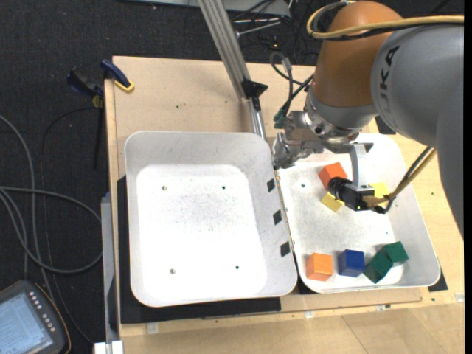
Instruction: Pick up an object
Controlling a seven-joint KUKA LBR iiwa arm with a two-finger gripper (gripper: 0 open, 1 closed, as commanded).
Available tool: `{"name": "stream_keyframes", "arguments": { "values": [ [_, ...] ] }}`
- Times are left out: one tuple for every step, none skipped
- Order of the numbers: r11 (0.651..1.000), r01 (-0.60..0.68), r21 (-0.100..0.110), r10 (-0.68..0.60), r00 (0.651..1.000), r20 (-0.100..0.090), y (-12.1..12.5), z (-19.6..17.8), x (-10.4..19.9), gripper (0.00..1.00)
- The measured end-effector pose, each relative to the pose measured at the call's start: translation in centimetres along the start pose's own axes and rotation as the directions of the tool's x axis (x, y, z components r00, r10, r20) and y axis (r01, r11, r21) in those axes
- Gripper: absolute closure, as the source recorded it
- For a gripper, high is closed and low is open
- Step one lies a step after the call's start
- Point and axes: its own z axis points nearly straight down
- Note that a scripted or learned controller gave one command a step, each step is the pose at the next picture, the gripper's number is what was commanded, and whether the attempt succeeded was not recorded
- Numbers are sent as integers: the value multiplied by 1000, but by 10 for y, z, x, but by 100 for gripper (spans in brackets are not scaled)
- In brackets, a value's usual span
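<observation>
My gripper (285, 153) hangs under the grey and orange wrist, over the back-left corner of the right bin (420, 234), close to the rim between the two bins. An orange block (332, 174) lies just to its right, with a small yellow block (332, 202) below that and another yellow piece (380, 192) beside a black fitting. Along the bin's front edge sit an orange cube (319, 265), a blue cube (352, 262) and two green blocks (396, 253) (379, 268). Nothing shows in the gripper.
The left bin (140, 198) lies beside the right one, sharing a raised rim. A slanted metal pole (225, 39) rises behind the bins. Cables and a blue-yellow clamp (110, 76) lie off the bench's left corner.
</observation>
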Motion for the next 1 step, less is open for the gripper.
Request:
{"name": "stream_keyframes", "arguments": {
  "values": [
    [1000,0,1,0,1000,0,-20,-2,42,100]
  ]
}}
